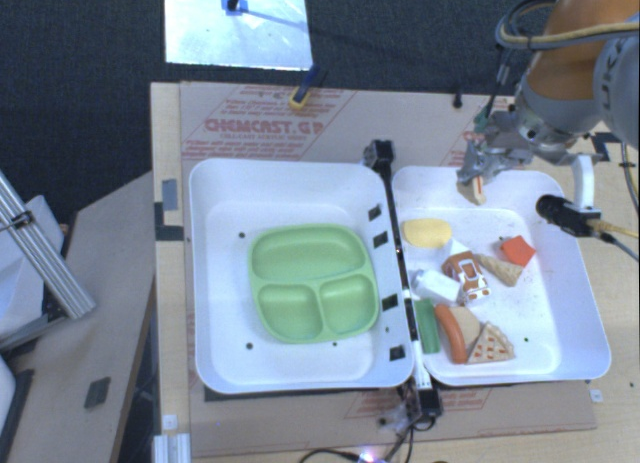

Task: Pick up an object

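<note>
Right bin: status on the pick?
Gripper raised over right bin far edge, small tan piece between its jaws. Other toy food lies below. Green tray left bin.

Two white bins (290,176), one green tray (312,283), perhaps eight toy foods (470,306).

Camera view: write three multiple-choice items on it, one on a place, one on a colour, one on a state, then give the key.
1. Where does the green tray lie?
A. left bin
B. right bin
C. on the bench outside the bins

2. What colour is the oval piece in the right bin?
A. blue
B. yellow
C. black

3. How is the pincer placed?
A. above the green tray
B. over the right bin's far edge
C. beyond the bench

Key: A, the tray lies within the left bin; B, the piece is plainly yellow; B, the pincer hangs at that bin's far rim.
</note>
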Tool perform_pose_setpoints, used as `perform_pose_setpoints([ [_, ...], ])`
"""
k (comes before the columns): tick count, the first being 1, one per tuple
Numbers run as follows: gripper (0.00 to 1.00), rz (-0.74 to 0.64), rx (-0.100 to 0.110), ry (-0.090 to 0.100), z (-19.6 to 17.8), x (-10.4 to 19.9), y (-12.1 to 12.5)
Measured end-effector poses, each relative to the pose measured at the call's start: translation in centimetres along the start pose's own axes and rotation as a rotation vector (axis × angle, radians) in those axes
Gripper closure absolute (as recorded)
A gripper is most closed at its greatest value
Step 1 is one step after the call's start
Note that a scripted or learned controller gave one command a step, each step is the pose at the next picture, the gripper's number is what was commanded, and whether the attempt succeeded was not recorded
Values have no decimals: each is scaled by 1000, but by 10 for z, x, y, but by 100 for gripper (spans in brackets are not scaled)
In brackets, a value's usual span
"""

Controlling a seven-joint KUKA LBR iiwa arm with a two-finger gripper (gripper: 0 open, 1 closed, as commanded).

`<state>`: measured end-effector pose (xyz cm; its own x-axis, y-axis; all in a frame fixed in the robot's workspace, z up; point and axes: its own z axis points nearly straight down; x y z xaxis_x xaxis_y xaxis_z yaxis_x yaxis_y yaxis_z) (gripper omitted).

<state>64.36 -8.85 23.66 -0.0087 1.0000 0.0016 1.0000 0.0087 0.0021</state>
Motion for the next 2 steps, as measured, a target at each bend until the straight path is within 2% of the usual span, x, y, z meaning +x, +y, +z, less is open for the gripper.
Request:
perform_pose_setpoints([
  [2, 100, -1, 4, 1, -3, 100, -60],
])
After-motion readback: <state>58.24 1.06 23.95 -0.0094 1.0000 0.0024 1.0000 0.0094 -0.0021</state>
